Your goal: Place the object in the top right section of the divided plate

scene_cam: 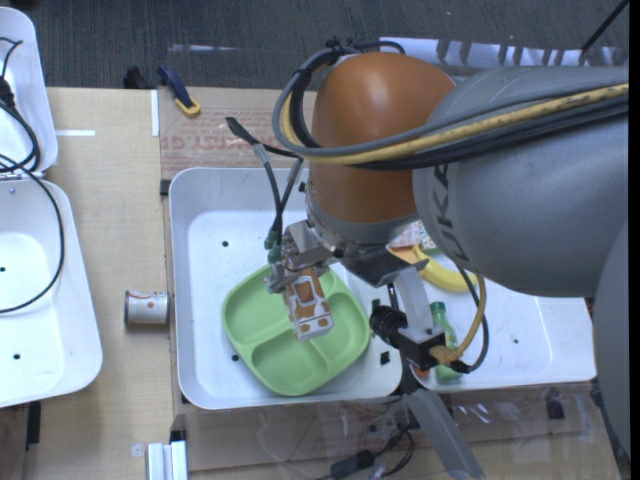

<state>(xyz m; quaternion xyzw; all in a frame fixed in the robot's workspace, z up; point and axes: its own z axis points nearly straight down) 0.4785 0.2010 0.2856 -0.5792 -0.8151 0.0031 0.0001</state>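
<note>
While the arm (pixel 500 168) reaches in from the right across the right bin (pixel 200 218), its orange band (pixel 370 138) covers most of that bin's far half.

Gripper (pixel 300 286): low over the green divided plate (pixel 265 328), above the plate's far half. Open or closed: cannot tell, since the wrist hardware hides the tip from this angle.

Object (pixel 312 308): small brown-and-white piece, directly below the gripper and over the far right section of the plate, close to the ridge that divides the sections. Cannot tell whether it is gripped or resting on the plate surface.

Plate: lies in the near left part of the right bin, slightly turned, with its near rim close to the bin's near wall. The large near section shows bare green.

Other contents of the right bin: a banana (pixel 447 274) to the right of the plate, partly under the arm; a green item (pixel 439 318) just near of the banana, beside black fittings and a yellow cable.

On the bench: a small can (pixel 147 308) lying on its side between the two bins; a blue and yellow clamp (pixel 178 90) at the far edge.

Left bin (pixel 50 358): black cables (pixel 30 148) loop across it.
</note>
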